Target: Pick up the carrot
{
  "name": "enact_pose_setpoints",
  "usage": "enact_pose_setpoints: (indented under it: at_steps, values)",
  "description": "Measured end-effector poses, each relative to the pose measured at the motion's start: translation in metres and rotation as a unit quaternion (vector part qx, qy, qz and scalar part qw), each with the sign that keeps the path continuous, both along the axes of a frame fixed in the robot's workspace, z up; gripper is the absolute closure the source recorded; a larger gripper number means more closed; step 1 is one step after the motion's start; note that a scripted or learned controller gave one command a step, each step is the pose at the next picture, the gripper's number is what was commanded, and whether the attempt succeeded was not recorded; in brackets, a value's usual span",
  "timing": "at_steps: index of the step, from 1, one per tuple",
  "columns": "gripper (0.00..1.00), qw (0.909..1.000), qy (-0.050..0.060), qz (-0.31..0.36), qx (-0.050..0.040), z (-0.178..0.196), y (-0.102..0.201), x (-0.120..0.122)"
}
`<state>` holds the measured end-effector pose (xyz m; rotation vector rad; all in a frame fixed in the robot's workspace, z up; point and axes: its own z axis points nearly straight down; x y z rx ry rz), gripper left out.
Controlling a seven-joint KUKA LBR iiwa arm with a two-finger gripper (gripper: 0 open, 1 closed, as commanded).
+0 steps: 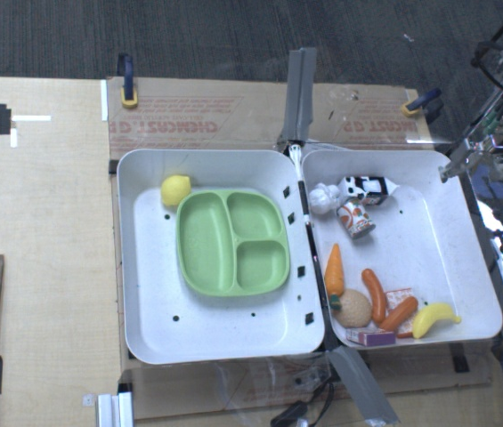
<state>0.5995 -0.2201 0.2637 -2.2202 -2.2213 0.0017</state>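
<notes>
camera view: carrot (334,269) lies against the right bin's (451,238) left wall, beside a round bun (353,308). likely light, stiff, smooth plastic; best pinched mid-body across its width. claw state cannot be told.

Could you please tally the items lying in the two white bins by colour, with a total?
Orange: 3: carrot, two sausages
Yellow: 2: lemon, banana
Green: 1: divided plate
Black-and-white: 1: cow toy
White: 1: crumpled lump
Red-and-white: 1: can
Tan: 1: round bun
Pink-and-purple: 1: box
Total: 11

Red lettering on the cardboard sheet (233,118) behind the bins appears upside down, unreadable.
</notes>
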Motion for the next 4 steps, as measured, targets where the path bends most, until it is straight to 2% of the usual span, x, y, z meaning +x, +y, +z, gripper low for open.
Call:
enact_pose_setpoints:
  at_steps: [1,2,3,4]
  values:
    - [0.0,0.9995,0.001,0.033,0.0002,-0.144,0.063,-0.02]
    - [0.0,0.9954,0.0,0.096,0.0003,-0.091,0.109,-0.068]
    - [0.0,0.9419,-0.003,0.336,-0.001,-0.162,0.107,-0.104]
    - [0.0,0.9056,-0.001,0.424,-0.0002,-0.172,0.117,-0.048]
